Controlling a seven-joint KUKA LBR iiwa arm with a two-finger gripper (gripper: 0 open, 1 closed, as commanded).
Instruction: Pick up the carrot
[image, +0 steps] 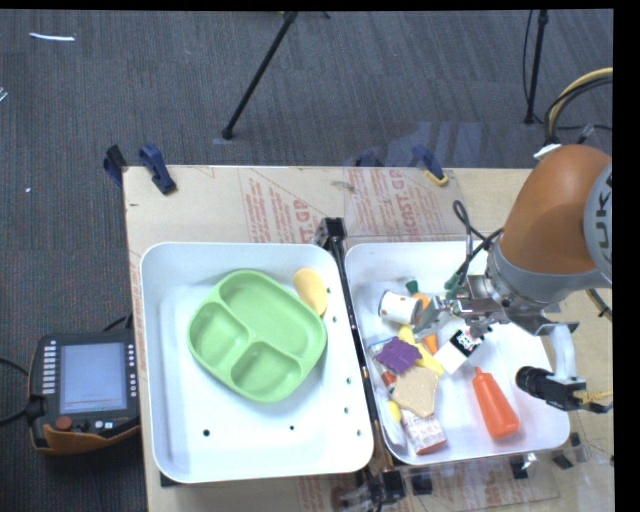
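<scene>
Where claw hovers, carrot lies apart, tip up-left.

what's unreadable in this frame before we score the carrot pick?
- tool: camera view; small and lost against the pile, so finger state cannot be read.
- carrot: only an orange sliver shows among the pile under the tool; contact cannot be told.
- small items in the right bin: overlapping and too small to identify fully.
- arm: cut off by the right edge.
- green tray hides part of the yellow item.
</scene>
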